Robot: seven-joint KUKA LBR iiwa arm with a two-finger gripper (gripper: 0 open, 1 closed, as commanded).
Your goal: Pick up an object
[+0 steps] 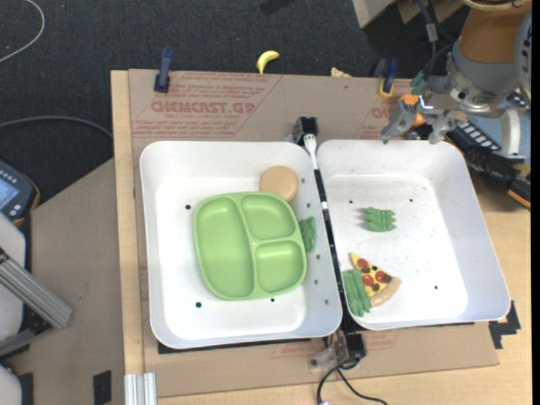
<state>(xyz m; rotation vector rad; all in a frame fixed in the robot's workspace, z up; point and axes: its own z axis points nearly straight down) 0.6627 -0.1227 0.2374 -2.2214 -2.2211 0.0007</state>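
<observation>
From the camera above, my hand [419, 123] hangs over the far rim of the right bin [472, 226], just outside its back wall, its two fingers spread apart with nothing between them. The orange band of my arm [494, 24] rises behind it at the view's upper right. Below and toward the viewer from my hand the right bin's floor lies mostly bare and open. The green bean bunch [379, 219] lies well below my hand and a little to its left, apart from every wall. Farther down, near the bin's front, sits the pizza slice [376, 280], with a green pea pod [355, 293] touching its left side, close to the divider between the bins. Far to my hand's left, the left bin [164, 226] holds a green divided plate [250, 245] and a tan round cookie [279, 183] touching the plate's far edge.
</observation>
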